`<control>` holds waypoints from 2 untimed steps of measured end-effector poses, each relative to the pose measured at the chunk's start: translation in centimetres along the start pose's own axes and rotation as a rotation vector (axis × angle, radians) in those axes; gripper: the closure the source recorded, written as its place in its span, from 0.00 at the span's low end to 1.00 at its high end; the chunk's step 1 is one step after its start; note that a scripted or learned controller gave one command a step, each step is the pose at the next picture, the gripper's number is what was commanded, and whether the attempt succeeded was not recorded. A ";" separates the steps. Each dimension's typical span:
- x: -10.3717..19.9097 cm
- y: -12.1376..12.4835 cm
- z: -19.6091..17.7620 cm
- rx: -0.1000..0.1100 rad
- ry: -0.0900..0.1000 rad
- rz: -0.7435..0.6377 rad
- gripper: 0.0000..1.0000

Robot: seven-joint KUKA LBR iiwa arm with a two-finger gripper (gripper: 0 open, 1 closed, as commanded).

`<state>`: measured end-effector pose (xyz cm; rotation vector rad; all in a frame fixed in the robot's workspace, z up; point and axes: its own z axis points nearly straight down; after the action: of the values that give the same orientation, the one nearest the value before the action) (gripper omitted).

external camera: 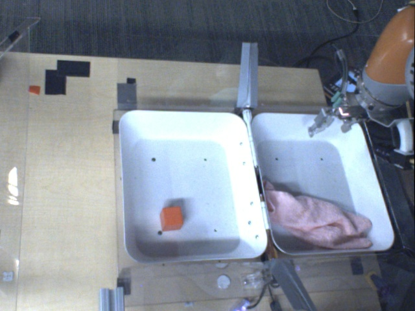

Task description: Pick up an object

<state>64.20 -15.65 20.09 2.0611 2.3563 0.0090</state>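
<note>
Fingers [316,126] apart, nothing between them; we see the gripper [332,123] over the right bin's [382,193] far right corner. Pink cloth [318,220] bunched along that bin's near edge. Orange block [172,218] near the left bin's [130,186] near left corner.

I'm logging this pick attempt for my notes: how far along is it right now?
Nothing looks done yet. The small orange block lies in the left white bin and the crumpled pink cloth lies in the right white bin, neither lifted. In hand: the two-finger gripper is open over the right bin's far edge, apart from the cloth. Left: descend, close on an object, lift.
</note>
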 end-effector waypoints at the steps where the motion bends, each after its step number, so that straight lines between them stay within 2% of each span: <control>1: -2.1 -4.8 1.5 0.004 0.002 -0.239 0.00; 2: 3.7 -8.3 10.9 0.002 0.003 -0.342 0.00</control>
<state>55.61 -13.17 9.07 1.6310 2.6749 0.0064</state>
